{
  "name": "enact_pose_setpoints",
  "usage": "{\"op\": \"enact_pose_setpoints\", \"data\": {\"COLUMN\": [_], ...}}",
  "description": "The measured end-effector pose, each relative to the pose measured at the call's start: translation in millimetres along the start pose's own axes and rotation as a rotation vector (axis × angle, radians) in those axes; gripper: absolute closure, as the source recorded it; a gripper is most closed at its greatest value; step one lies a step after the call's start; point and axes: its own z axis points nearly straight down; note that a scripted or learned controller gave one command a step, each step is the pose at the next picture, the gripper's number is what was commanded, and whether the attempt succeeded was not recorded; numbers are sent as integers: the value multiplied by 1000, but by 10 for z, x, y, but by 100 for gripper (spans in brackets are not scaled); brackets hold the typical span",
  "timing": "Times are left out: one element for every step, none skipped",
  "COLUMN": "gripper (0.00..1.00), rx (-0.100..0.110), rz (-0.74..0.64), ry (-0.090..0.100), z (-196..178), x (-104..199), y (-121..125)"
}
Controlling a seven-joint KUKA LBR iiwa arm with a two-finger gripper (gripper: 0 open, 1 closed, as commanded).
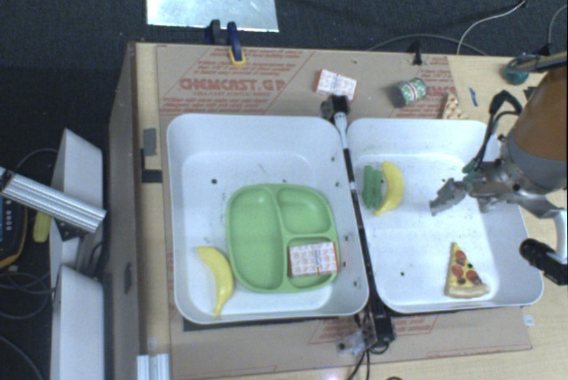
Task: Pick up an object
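Pizza-slice toy [465,272], triangular with red dots, lies at five o'clock in the right white bin [417,298], while a yellow banana with a green piece [383,186] rests at nine o'clock. The gripper [446,197] hovers between them; it holds nothing, so the approach step is in hand, and the next move calls for a descent onto one toy.

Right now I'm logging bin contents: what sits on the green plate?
A small patterned box lies in the green plate's lower-right compartment. The other compartments are bare; the plate surface under the box is covered.
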Motion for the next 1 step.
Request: {"op": "enact_pose_setpoints", "data": {"gripper": [0], "rx": [-1], "rz": [-1], "ry": [0], "z": [-53], "x": [482], "y": [586]}}
